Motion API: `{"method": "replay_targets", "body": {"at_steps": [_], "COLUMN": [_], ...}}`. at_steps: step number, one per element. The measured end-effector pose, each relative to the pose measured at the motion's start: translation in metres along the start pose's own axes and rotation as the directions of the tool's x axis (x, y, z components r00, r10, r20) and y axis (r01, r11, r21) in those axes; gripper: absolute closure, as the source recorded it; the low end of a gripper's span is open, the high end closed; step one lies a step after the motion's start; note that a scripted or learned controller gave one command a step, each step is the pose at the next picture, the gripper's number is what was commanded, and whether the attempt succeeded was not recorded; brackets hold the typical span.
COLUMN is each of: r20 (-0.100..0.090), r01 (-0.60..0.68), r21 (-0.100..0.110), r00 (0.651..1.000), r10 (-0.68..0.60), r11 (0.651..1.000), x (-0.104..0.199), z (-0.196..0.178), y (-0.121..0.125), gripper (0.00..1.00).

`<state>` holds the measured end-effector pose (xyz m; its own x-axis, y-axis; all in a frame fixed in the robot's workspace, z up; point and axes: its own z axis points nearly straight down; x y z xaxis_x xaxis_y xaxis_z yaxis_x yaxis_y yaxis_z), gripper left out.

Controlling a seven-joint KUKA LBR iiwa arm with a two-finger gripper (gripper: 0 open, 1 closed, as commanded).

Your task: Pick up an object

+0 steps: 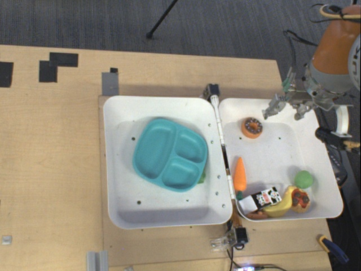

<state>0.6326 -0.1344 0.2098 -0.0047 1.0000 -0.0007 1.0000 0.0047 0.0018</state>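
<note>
Flanking white bins (169, 219): wooden bench (51, 168)

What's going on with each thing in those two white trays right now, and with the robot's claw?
teal divided plate: lying flat in the left bin, open side up.
orange round toy: lying loose in the right bin, near the far wall.
carrot: lying flat by the divider.
green ball: resting free.
banana: piled among toys in the near corner.
gripper: open, holding nothing, above the right bin's far edge.

left bin (115, 168): held divided tray (170, 153), centred
right bin (324, 168): doughnut (252, 127) at back; carrot (240, 175) by left wall; ball (304, 179), banana (280, 206), carton (266, 197) at front
gripper (286, 107): over right bin's back edge
</note>
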Motion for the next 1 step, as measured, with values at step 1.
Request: {"method": "replay_targets", "body": {"at_steps": [1], "r20": [0.0], "r01": [0.089], "r21": [-0.004], "r00": [0.996], "r10": [-0.089], "r11": [0.996], "x": [0.0361], "z": [0.1238], "y": [0.0096], "gripper": [0.0]}}
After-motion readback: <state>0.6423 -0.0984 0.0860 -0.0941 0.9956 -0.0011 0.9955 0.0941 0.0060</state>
